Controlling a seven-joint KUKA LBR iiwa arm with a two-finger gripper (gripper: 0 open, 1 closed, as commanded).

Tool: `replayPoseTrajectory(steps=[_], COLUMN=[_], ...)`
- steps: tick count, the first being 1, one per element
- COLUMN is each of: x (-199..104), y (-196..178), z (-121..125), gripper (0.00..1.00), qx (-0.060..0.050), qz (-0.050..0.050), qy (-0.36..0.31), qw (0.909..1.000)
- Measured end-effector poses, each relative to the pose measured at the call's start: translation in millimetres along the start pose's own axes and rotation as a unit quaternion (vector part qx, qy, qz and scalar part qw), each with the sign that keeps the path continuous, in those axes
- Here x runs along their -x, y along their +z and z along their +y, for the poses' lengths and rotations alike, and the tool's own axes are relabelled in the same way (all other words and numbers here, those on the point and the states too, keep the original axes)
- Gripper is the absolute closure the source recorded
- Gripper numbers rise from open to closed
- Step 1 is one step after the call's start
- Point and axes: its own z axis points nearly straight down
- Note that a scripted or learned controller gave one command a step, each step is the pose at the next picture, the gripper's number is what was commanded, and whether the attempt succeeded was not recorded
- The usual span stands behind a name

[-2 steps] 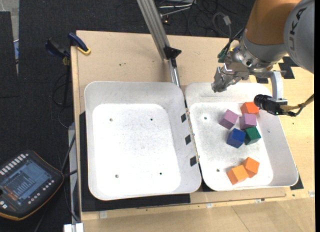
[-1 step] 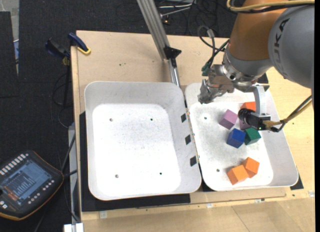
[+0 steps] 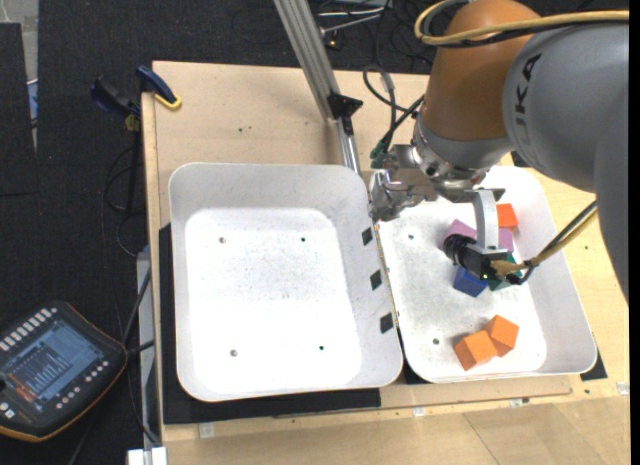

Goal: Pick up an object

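Right white bin (image 3: 430,303) holds 2 touching orange blocks (image 3: 478,349); end effector (image 3: 390,199) grip unclear.

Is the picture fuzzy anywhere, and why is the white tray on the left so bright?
Camera view: the left bin is lit evenly, bright without hard glare, and its floor specks look crisp. The arm, near the lens, looks large and slightly soft. The orange blocks cast only faint shadows. The floor around the bench is dark.
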Motion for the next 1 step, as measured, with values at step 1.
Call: replayPoseTrajectory(steps=[1], x=[-38.8], y=[12.7], z=[-28.7], gripper=[1.0], qx=[-0.001], qz=[0.0], qy=[0.0], qw=[1.0])
